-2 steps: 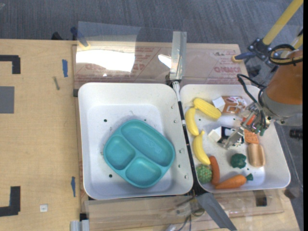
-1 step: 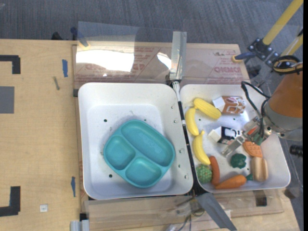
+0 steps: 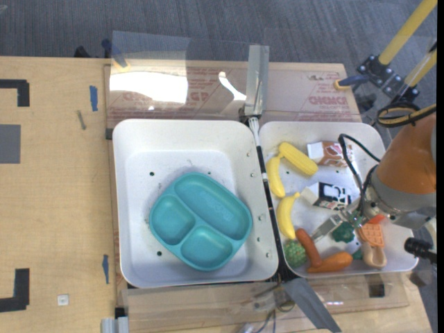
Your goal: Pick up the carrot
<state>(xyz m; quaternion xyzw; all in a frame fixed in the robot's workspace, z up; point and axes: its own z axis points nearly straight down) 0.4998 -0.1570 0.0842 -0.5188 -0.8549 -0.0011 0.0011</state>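
So far nothing is lifted. In the camera view, the carrot [image 3: 331, 261] lies flat on the floor of the right bin [image 3: 374, 136], along its lower edge in the lower right of the frame, running roughly left to right. Its left end meets a red sausage-like piece [image 3: 308, 245] that slants up toward a small green leafy piece [image 3: 294, 254]. Just right of the carrot sit an orange waffle-patterned piece [image 3: 371, 236] and a tan piece [image 3: 375, 257].

The arm [image 3: 413, 168] comes in from the right edge, its orange band over the bin's right side. The jaws [image 3: 341, 222] hang low among the toys, just above the carrot in the picture and a little to the right of its middle, beside a dark green piece [image 3: 343, 233]. Whether they are open or closed I cannot tell; metal parts, cable and toys overlap there. Nothing shows as held between them.

My reading: the approach is largely made, but the grasp itself and the lift are left. The jaws seem to sit over the green piece more than the carrot, so a short shift toward the lower edge of the frame looks needed.

Further up the same bin lie two bananas [image 3: 276, 175], a corn cob [image 3: 298, 158] and some packets [image 3: 330, 154]. The left bin [image 3: 139, 144] holds a teal divided plate [image 3: 201, 219], well apart from all this. Both bins rest on the bench [image 3: 48, 186].
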